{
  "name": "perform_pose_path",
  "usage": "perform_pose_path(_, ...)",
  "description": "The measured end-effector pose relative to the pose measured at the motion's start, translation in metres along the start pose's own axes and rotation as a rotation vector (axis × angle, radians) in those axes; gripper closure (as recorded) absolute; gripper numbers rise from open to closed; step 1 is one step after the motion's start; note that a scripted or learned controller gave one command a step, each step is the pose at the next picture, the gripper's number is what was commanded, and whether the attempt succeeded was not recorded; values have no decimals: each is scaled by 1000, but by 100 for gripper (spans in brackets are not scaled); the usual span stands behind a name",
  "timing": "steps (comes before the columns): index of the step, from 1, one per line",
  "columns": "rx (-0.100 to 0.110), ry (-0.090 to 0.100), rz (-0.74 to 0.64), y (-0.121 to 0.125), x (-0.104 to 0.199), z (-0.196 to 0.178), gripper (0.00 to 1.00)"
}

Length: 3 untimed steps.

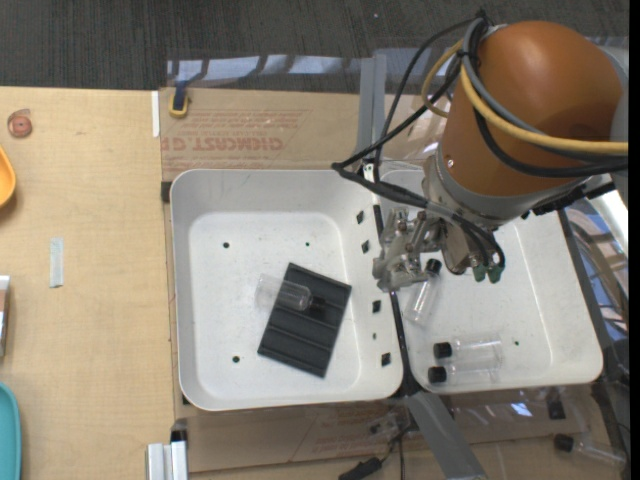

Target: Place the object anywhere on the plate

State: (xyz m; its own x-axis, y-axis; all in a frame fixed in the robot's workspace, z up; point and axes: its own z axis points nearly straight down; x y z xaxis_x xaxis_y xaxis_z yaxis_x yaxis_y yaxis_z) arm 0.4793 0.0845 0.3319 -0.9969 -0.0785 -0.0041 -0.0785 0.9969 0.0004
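Now | clear vial (287, 293) lying on black ribbed plate (300, 334) | fingers (392, 274): grip state unclear

We're looking through 1 fixed camera, mounted above the surface (80, 218) and tilted down at a slant. It takes in both white bins, the left bin (185, 298) and the right bin (570, 338), side by side. The arm (535, 88) enters from the frame's right and looms large, close to the lens. The hand (405, 263) hangs over the divide between the 2 bins, mid-frame.
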Motion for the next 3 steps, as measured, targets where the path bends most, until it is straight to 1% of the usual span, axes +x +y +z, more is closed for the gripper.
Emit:
perform_pose_path(1, -4, 4, -863, 28, -21, 86, 100)
perform_pose_path(2, -4, 4, -863, 28, -21, 86, 0)
perform_pose_path(3, -2, 1, -572, 71, -30, 239, 0)
